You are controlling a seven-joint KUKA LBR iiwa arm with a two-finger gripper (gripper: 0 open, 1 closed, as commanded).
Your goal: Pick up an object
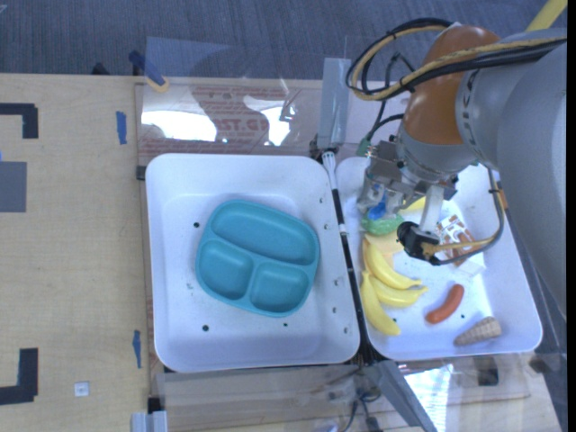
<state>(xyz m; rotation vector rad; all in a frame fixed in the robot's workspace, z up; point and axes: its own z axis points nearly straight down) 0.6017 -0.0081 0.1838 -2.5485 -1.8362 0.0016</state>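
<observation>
My gripper hangs low over the back left part of the right bin, below the orange-banded wrist. Right under it lie a small green and blue object and the top ends of the yellow bananas, which stretch along the bin's left wall. A red sausage lies to the right of the bananas, and a tan ice-cream cone sits near the front right corner. A red and white snack packet lies just right of the gripper. The gripper body hides what is directly beneath it.
The left bin holds a teal divided plate. A raised rim separates the two bins. A black cable loop hangs from the arm beside the packet. The wooden bench top extends to the left.
</observation>
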